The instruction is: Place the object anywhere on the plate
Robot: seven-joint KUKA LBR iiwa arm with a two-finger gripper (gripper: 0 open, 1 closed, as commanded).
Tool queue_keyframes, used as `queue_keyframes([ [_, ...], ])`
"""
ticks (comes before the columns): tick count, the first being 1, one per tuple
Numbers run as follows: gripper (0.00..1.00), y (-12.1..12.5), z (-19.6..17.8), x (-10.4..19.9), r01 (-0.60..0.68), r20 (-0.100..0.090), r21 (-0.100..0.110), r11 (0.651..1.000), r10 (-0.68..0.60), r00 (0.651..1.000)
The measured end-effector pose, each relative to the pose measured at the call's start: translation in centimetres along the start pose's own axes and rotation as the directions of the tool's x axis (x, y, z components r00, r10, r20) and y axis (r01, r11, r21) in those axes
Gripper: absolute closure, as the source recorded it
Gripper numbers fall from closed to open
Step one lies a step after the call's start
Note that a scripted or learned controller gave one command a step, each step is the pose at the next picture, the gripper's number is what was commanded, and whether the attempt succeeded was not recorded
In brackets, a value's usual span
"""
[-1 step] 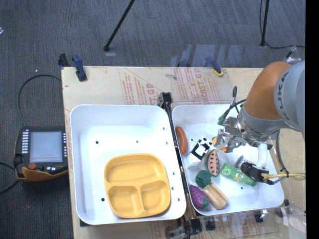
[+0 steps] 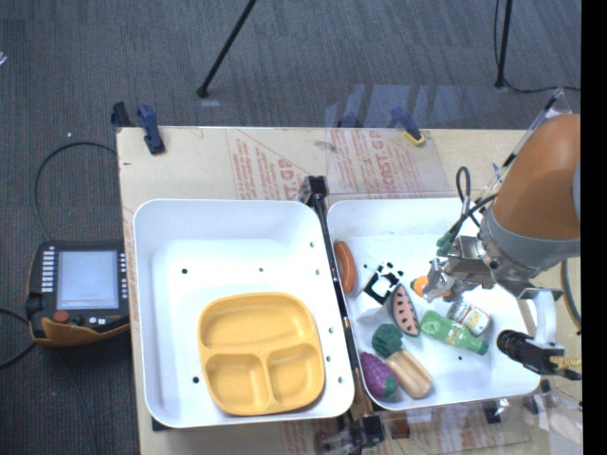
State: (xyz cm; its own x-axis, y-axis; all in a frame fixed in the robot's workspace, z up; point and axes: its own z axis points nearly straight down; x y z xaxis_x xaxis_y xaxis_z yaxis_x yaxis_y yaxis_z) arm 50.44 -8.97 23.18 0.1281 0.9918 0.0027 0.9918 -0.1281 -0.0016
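A yellow divided plate [image 2: 261, 354] lies in the left bin [image 2: 161, 254], toward its front. My gripper [image 2: 438, 281] hangs low over the middle of the right bin [image 2: 379, 216], under the grey wrist and orange band. Just left of it sits a small orange piece [image 2: 419, 285], partly hidden by the gripper. A watermelon slice [image 2: 405, 311] lies below-left of the gripper. A green bottle [image 2: 453, 332] and a small can [image 2: 470, 317] lie just in front of it.
The right bin also holds a reddish sausage [image 2: 345, 266] by its left wall, a black-and-white tag [image 2: 382, 282], a broccoli [image 2: 386, 338], a purple fruit [image 2: 378, 375] and a tan bread piece [image 2: 411, 373]. A black clamp [image 2: 316, 190] sits between the bins.
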Motion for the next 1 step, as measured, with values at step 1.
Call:
queue_keyframes([
  [1,1.00,-3.52,-1.17,5.01,0.206,0.000,0.006,0.978,-0.206,0.979],
])
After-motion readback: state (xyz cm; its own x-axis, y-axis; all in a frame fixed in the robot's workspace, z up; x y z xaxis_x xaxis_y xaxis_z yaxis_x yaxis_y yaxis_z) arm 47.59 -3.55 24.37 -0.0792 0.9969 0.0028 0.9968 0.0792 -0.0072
